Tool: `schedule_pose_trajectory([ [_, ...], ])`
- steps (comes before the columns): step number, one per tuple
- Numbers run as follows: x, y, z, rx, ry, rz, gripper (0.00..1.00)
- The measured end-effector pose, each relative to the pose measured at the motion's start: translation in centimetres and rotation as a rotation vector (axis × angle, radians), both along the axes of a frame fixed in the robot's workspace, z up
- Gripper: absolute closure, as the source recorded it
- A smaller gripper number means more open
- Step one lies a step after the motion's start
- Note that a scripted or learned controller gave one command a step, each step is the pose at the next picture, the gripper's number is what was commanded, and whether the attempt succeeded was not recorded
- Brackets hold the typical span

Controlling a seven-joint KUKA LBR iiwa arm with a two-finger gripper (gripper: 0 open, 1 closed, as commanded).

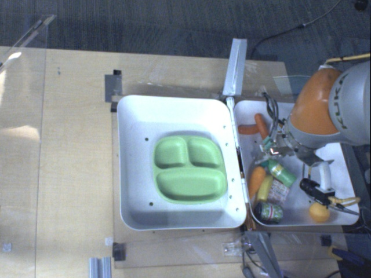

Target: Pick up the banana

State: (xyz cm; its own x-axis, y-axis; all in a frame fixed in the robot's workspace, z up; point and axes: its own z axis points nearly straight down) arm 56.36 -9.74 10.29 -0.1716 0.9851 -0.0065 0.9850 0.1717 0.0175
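Claw, fingers' state unclear, above curved yellow banana in glossy right bin.

A pale wooden bench stands on dark grey carpet, crossed by a black cable.

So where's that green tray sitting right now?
The green tray lies in the middle of the left bin, away from the arm over the right bin.
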Motion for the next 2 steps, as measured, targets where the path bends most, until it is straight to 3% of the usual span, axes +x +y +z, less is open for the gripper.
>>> schedule_pose_trajectory([
  [1,3.66,-4.9,7.48,0.003,0.012,-0.022,1.0],
  [2,3.66,-4.89,7.48,0.003,0.012,-0.022,0.0],
])
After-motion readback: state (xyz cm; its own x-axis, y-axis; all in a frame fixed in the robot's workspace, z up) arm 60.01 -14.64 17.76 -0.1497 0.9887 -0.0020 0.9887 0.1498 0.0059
